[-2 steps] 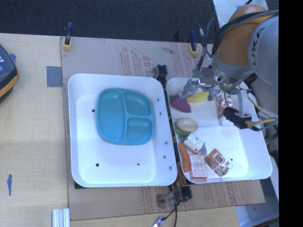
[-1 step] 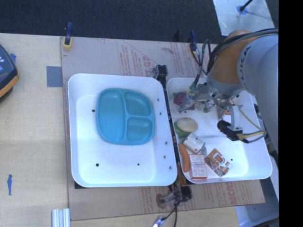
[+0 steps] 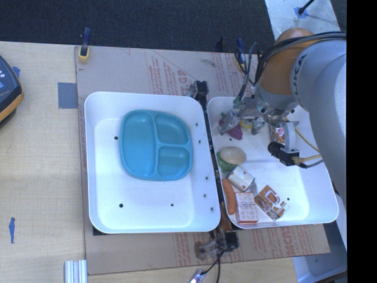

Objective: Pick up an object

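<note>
The right bin (image 3: 315,202) holds several small objects. A purple piece (image 3: 235,132) lies at its far left corner, with a pale green and beige round object (image 3: 231,156) just in front of it. Nearer the front lie a small white box (image 3: 241,178), an orange carrot (image 3: 230,197), a red and white packet (image 3: 246,208) and a brown and white packet (image 3: 271,201). My gripper (image 3: 246,118) is low over the bin's far end, just above and right of the purple piece. The grey arm with its orange band (image 3: 288,46) hides the bin's far right corner.
The left bin (image 3: 100,175) holds a blue divided plate (image 3: 156,144). A black clamp (image 3: 201,89) sits between the bins at the back. A dark device (image 3: 8,87) lies at the bench's left edge. Cables (image 3: 294,155) hang from the wrist over the right bin.
</note>
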Controlling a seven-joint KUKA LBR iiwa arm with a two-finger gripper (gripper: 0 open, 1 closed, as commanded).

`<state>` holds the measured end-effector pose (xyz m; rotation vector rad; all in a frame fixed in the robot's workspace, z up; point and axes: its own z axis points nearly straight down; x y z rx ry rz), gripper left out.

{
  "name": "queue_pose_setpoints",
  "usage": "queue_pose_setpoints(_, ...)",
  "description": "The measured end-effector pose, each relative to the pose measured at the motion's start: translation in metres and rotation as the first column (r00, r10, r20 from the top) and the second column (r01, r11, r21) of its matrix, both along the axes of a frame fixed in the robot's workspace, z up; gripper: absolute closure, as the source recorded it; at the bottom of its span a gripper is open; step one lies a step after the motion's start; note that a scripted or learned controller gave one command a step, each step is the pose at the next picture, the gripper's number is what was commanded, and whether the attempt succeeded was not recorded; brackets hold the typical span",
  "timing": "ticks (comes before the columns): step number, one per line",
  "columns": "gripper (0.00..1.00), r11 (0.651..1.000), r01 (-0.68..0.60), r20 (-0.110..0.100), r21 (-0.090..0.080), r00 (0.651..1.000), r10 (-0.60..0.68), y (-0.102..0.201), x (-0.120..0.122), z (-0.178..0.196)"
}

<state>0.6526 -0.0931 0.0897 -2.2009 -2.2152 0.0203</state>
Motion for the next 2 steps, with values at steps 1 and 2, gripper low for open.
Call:
queue_pose_setpoints(1, 0.00, 1.000, 0.001, 0.014, -0.003, 1.000, 0.000, 0.001, 0.002, 0.002)
queue_pose_setpoints(2, 1.00, 1.000, -0.001, 0.014, -0.003, 1.000, 0.001, 0.000, 0.003, 0.013)
